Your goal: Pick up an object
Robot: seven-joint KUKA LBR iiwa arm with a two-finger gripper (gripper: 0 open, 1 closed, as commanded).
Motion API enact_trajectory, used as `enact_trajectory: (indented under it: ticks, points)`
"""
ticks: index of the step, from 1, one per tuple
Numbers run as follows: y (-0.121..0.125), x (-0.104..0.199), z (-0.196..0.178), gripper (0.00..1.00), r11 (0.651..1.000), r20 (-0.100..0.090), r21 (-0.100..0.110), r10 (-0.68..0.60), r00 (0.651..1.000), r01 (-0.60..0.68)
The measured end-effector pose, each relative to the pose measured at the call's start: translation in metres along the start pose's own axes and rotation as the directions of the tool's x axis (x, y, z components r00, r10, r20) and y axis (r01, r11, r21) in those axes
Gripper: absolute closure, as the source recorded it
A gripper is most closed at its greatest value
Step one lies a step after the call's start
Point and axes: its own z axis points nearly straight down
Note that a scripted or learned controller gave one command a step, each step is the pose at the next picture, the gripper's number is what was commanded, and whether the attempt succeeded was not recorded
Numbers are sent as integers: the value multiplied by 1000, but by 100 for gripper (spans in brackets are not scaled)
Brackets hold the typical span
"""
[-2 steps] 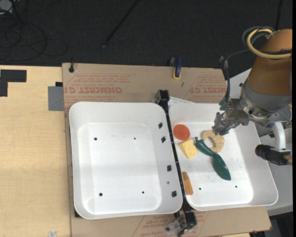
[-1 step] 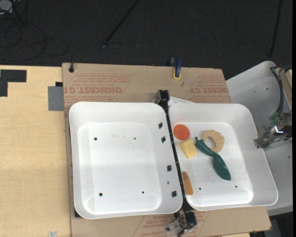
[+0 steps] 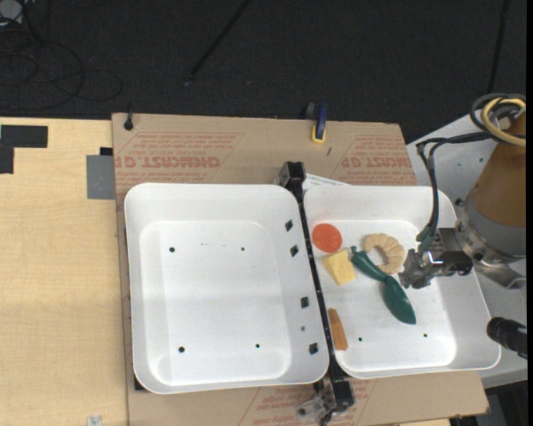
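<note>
i cannot tell my gripper's [image 3: 415,272] grip state; right of centre, i should drop squarely over the green spatula [image 3: 386,287].

The cardboard sheet [image 3: 249,149] under the two bins carries red printed lettering, seen upside down from this camera. It appears twice along the far edge, to the left and right, and again faintly near the front edge. The words are too blurred to read.
</note>
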Motion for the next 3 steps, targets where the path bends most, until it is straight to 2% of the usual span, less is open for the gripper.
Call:
enact_trajectory:
  ticks: [1,2,3]
  points:
    - [2,50,-118,100,1000,3,-18,0,1000,0]
    - [63,97,-63,100,1000,4,-3,1,1000,-1]
    - [77,134,-125,100,1000,4,-12,2,1000,-2]
